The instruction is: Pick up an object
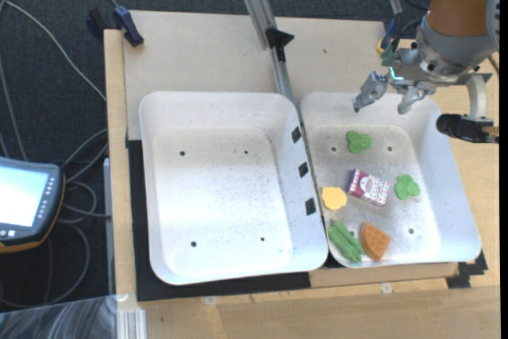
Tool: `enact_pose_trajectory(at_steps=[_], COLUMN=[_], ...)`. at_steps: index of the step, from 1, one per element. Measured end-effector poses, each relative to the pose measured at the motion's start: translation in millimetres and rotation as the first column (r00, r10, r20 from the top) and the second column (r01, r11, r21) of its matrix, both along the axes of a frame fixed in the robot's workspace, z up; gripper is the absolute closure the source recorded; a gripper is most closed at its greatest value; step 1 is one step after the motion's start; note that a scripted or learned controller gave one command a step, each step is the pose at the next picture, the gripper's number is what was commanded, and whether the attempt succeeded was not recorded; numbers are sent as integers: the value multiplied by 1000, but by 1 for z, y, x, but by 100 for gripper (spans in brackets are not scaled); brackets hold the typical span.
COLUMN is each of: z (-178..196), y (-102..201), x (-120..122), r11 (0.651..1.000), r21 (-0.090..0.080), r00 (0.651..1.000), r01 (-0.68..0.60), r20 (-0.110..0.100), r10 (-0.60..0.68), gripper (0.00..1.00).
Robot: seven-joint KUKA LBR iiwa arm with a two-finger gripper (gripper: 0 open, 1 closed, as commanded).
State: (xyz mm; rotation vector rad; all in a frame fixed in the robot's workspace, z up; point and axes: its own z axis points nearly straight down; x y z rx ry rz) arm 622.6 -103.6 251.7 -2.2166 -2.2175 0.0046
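While I scan from the bench's near edge, I see an orange waffle-textured piece (pixel 375 241) and a long green pod (pixel 344 240) in the right bin (pixel 460 210), then a yellow lump (pixel 334 198), a maroon carton (pixel 368 187) and two green leafy pieces (pixel 359 142). My gripper (pixel 390 98) hangs spread wide, holding nothing, over the far rim; the nearest leafy piece lies just toward me.

right bin (pixel 444 171) | green leafy piece (pixel 359 143) at 12 o'clock | second green piece (pixel 407 187) at 3 | maroon-white carton (pixel 368 187) centre, lying flat | yellow piece (pixel 334 198) at 9 | green pod (pixel 344 240), possibly beans, at 7 | orange waffle-like piece (pixel 375 240) at 6
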Motion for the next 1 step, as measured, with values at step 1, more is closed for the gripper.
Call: enact_pose_trajectory(at_steps=[1], z=[2], y=[0], x=[0], r11=[1000], r21=[-1], r00=[1000], r01=[0], r20=[4], r10=[0], gripper=[0])
